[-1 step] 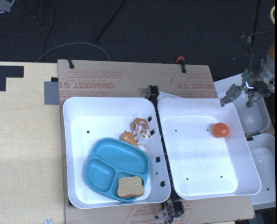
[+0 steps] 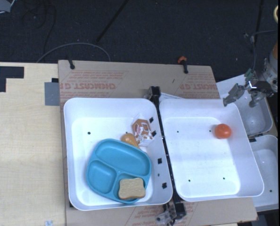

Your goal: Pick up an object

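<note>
the gripper (image 2: 243,94) is hanging just past the far right corner of the right bin (image 2: 201,182), its two grey fingers (image 2: 233,95) standing well apart and closing on nothing, touching no object. the orange ball (image 2: 222,131) is lying inside the right bin, near that same corner and apart from the gripper; being round, it is showing no long axis and pointing no way. left of the right bin, the left bin (image 2: 76,126) is holding a blue tray (image 2: 116,166), a slice of bread (image 2: 132,188) on it, and a crumpled wrapper (image 2: 142,128).
</note>
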### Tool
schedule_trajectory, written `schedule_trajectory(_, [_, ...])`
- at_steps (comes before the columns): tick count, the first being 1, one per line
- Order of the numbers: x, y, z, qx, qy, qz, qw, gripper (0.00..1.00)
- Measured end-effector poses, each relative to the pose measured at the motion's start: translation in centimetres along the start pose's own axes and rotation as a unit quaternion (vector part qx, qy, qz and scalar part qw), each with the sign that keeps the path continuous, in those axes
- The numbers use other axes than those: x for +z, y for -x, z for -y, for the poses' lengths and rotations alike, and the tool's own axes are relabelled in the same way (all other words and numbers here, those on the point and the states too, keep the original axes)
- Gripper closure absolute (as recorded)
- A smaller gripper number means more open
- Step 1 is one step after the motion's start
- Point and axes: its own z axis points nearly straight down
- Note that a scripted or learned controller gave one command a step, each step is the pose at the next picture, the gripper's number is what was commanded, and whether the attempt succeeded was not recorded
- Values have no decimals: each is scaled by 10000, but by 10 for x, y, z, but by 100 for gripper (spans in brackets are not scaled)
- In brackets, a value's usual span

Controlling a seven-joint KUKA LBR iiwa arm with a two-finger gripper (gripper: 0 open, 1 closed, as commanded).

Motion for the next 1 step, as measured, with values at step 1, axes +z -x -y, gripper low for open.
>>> schedule_trajectory(1, [60, -4, -8, -22, -18, -3, 10000, 0])
